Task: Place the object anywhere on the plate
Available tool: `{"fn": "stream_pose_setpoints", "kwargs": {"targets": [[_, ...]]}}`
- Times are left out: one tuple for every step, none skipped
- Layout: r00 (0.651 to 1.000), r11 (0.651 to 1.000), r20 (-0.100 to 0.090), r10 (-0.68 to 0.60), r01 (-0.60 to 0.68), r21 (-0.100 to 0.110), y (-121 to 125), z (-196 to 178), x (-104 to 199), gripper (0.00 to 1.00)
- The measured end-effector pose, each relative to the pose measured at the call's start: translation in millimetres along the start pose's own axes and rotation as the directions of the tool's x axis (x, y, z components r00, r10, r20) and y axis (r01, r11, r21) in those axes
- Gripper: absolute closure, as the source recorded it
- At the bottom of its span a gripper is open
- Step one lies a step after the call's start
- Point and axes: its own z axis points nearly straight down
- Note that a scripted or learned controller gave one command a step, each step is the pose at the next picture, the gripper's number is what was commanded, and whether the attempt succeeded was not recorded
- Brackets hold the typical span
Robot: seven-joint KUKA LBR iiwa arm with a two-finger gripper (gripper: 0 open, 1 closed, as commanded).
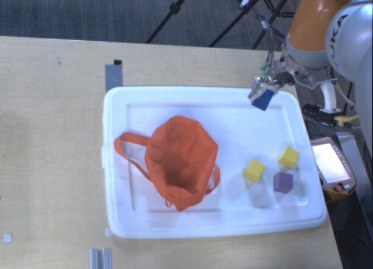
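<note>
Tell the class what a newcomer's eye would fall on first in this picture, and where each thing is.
The orange bag stands out first, slumped with its mouth open in the left half of the white bin. Next come two yellow blocks and a purple block, clustered at the bin's right end. Above the bin's far right rim, the gripper holds a blue block, the orange-banded arm behind it.
</note>
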Motion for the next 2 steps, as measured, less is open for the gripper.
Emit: {"fn": "stream_pose_setpoints", "kwargs": {"targets": [[0.998,0.998,-0.002,-0.069,0.069,-0.004,10.7,-77.0,110.2,1.00],[0.997,0.997,0.001,-0.074,0.074,-0.007,11.8,-87.0,110.6,1.00]]}}
